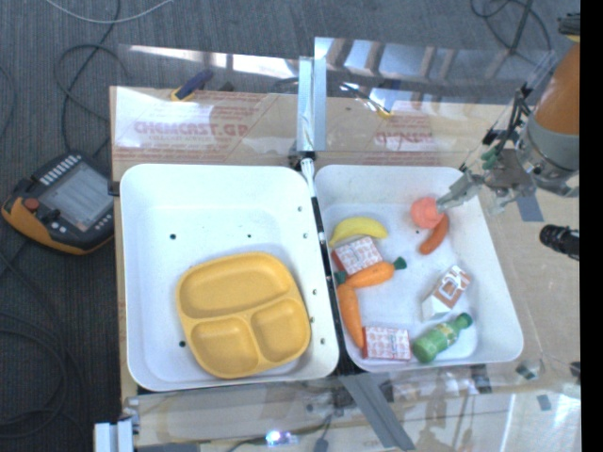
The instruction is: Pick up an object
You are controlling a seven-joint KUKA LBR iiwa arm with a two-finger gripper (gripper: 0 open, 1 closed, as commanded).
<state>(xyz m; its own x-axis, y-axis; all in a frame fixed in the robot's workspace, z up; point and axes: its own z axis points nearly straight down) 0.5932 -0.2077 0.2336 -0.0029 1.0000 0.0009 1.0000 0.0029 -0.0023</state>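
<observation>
— Inspector: Your claw hangs over the right bin's upper right corner, just beside the round orange-red piece.

— Operator: Fingers?

— Inspector: Spread, pinching nothing you could claim. Yellow tray occupies the left bin.

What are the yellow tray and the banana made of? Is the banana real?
The yellow tray looks like hard plastic: one even colour, smooth, moulded into three compartments. The banana looks like a plastic toy, evenly bright yellow with no brown spots, though from this far I can't be sure.
</observation>
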